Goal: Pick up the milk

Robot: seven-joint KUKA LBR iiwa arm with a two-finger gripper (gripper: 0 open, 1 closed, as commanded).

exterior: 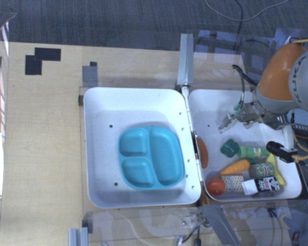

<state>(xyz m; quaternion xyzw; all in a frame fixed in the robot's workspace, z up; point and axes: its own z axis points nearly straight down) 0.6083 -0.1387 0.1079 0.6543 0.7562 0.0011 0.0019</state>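
Wooden bench (46, 137) is bearing two bins; a blue tray (151, 157) is sitting in the left one; the milk (262, 185) is lying lengthwise along the right bin's (210, 104) near edge, while the gripper (233, 120) is hovering toward the far edge, its grasp impossible to tell.

Even, fairly bright light falls from overhead, with no hard glare. The two white bins are the brightest areas: the left bin (138, 147) reads almost blown out along its rim, with soft grey shading inside its walls. The blue tray (151, 157) casts a faint, diffuse shadow toward twelve o'clock. The wooden table (46, 137) is evenly lit. Fine detail is soft throughout, and small items at five o'clock blur together. The carpet at twelve o'clock is dim.
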